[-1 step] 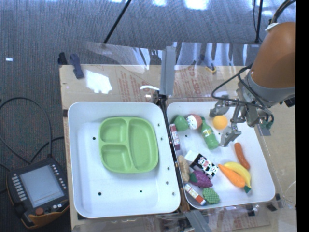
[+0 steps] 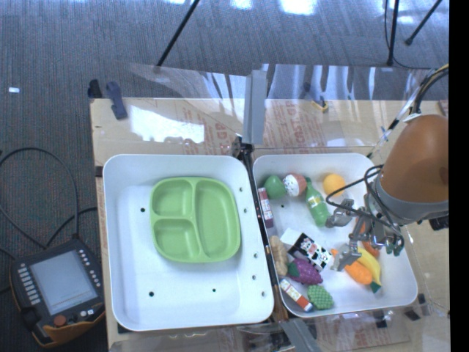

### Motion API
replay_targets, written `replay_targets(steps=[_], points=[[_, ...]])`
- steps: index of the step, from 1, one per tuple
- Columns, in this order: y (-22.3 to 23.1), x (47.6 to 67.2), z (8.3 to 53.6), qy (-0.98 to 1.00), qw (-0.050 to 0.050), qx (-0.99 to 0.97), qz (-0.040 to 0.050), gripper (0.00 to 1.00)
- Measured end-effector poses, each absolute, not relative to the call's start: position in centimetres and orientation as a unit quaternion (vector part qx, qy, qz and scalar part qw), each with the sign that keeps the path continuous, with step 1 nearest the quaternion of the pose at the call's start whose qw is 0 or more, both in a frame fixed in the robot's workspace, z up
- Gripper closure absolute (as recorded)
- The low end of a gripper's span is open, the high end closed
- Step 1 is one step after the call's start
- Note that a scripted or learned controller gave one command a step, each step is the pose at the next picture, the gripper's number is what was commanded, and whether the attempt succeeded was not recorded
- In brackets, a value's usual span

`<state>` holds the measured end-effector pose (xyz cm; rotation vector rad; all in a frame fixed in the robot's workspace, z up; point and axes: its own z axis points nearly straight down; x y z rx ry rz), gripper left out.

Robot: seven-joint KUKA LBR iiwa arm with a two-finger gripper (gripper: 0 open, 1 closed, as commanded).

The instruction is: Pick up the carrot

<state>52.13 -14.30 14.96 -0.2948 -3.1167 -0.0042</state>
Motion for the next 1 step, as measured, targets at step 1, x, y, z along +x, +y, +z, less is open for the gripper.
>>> replay_targets(steps=[1], points=[[-16.12,48.51,8.41,-0.997,0.004,-0.083,-0.0012,0.00]])
